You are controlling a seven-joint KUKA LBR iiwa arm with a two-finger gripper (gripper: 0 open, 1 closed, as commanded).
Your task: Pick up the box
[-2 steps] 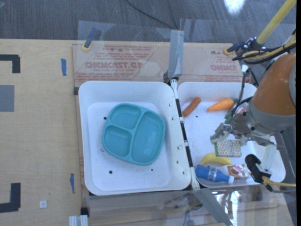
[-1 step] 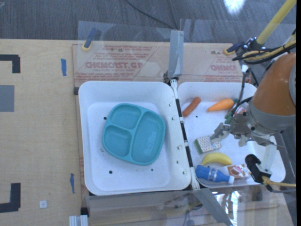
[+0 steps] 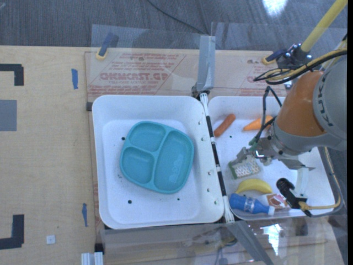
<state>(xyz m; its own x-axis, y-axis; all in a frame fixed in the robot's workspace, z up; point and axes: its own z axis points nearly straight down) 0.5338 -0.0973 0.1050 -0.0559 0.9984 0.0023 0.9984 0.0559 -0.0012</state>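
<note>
The box (image 3: 244, 168) is small and flat with a pale, speckled green-grey face. It lies tilted in the right bin (image 3: 325, 173), near that bin's middle. My gripper (image 3: 257, 151) hangs from the grey and orange arm directly over the box's upper right corner and looks to be touching it or just above it. The arm's wrist hides the gripper's tips.
In the right bin, two orange carrots (image 3: 224, 125) (image 3: 257, 123) lie at the back, with a yellow banana (image 3: 253, 186) and a blue bottle (image 3: 249, 204) at the front, close to the box. The left bin (image 3: 105, 164) holds a teal divided plate (image 3: 157, 156).
</note>
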